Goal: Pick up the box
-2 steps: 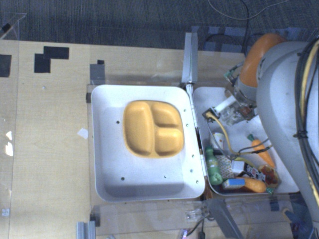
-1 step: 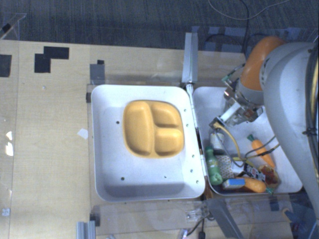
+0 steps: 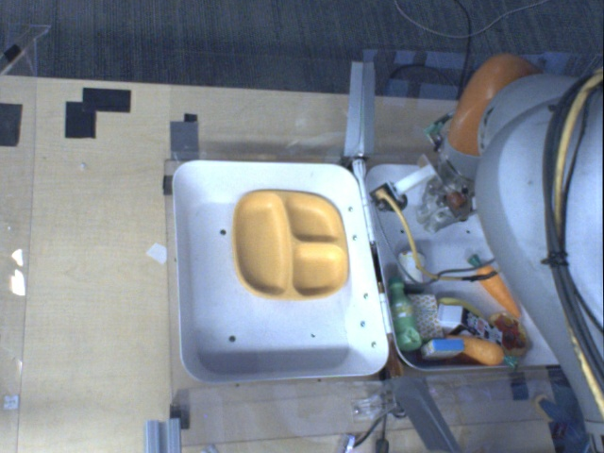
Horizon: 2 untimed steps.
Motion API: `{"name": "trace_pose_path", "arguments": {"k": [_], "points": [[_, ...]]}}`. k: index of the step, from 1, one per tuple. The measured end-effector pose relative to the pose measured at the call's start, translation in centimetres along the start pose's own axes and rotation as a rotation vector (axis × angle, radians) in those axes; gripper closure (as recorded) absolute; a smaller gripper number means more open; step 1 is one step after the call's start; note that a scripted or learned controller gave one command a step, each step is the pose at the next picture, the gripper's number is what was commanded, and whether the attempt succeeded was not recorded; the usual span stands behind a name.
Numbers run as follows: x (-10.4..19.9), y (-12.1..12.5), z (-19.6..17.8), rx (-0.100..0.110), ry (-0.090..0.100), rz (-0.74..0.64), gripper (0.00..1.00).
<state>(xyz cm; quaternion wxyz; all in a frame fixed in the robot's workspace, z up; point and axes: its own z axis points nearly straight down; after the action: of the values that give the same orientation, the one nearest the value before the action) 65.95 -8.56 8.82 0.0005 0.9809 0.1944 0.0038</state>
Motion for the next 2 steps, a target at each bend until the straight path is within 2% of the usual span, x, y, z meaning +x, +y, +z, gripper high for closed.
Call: {"name": "trace_pose_path", "arguments": {"k": [1,2], "points": [[-2.9,5.9,0.1,0.000,-0.002,0.182,1.00],[-0.2,0.4,0.0,0.001,0.001,0.153,1.00]]}}
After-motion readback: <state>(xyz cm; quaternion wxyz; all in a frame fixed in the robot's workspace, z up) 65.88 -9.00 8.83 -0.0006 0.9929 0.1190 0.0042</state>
